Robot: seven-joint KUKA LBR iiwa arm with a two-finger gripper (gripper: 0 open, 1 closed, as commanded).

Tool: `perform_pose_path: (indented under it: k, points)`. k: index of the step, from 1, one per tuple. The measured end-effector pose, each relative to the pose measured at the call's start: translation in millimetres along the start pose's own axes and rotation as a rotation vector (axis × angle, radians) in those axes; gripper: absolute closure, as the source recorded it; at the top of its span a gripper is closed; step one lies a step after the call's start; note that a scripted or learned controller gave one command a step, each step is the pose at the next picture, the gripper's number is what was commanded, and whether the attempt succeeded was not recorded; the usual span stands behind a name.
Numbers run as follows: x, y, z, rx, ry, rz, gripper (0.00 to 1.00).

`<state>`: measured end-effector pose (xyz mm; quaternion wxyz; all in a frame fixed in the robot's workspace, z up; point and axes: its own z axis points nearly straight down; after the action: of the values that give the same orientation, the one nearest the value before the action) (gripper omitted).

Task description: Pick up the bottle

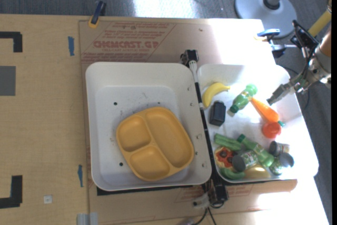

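A small green bottle [241,99] lies tilted in the right bin [288,77], between a banana [212,92] and an orange carrot [264,108]. A second, darker green bottle [256,151] lies among the clutter at the front of that bin. My gripper [277,96] hangs over the bin's right side, just right of the carrot and about a hand's width from the small green bottle. Nothing is seen in its grasp.
The left bin [100,113] holds a yellow divided plate [154,142]. In the right bin there is also a black block [217,113], a red piece [271,129], and several green, red and grey items [235,162] heaped at the front. A lamp base [265,2] stands behind the bench.
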<state>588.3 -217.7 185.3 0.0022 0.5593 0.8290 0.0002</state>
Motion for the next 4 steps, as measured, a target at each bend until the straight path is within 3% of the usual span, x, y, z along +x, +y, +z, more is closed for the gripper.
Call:
perform_pose_path:
  k: [1, 2, 3, 4]
  points:
    - [11.0, 27.6, 37.2, 0.002, 0.004, -0.229, 0.00]
    - [33.1, 78.4, 79.5, -0.009, -0.006, -0.192, 0.00]
    - [109.0, 45.6, 62.5, 0.004, 0.005, -0.043, 0.00]
    - [108.3, 46.3, 52.1, 0.001, 0.003, -0.042, 1.00]
